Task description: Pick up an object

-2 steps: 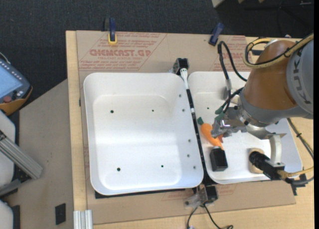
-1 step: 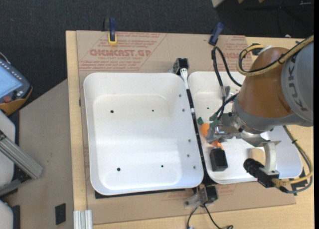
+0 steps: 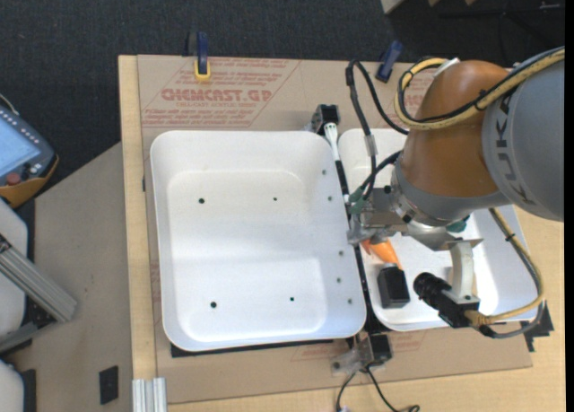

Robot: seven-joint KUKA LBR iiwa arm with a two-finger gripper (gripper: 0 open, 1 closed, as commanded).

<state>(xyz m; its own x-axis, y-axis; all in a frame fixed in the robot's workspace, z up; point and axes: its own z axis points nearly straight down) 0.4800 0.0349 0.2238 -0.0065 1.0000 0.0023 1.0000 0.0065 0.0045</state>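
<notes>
Hovering over right bin [image 3: 502,298], gripper [image 3: 372,238] state unreadable; orange object [image 3: 383,248] small, probably light, rigid; grasp across narrow middle.

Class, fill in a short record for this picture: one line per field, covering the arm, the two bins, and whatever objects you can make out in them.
arm: grey with orange band, reaching in from the right, over the right bin
left bin: white, shallow, small dark dots on its floor
right bin: white, largely covered by the arm
orange object: in the right bin, just under the wrist
black object: in the right bin, below the orange one
gripper: fingers hidden, state not readable
bench: brown board with red print
</notes>
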